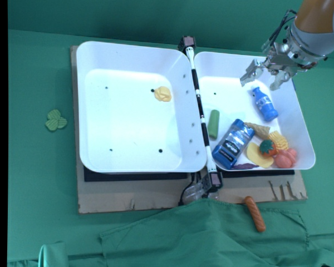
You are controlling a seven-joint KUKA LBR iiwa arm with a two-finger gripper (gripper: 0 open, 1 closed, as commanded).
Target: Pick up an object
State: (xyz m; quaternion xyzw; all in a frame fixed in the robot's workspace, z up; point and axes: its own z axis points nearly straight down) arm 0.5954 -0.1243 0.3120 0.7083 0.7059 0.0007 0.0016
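Green cloth covers the bench [39,65]; cardboard [128,202] lies under two white bins. The left bin [100,54] holds a yellow toy [163,94]. In the right bin [300,127], the gripper [265,75] hangs with fingers spread and nothing between them; a blue bottle [264,104] lies just at its 6 o'clock. Further toward 6: green stick [214,123], blue pack [233,143], and heaped toys [273,149], overlapping and hard to tell apart. The arm [320,10] is cut off at 1 o'clock.

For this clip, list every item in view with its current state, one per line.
hand: open, above the right bin, holding nothing
blue bottle: lying in the right bin, below the hand
green cylinder: lying near the right bin's left wall
blue packet: lying flat, tilted
yellow toy: alone in the left bin
orange sausage: on the cloth, outside the bins
green leaf toy: on the bench, left of the bins
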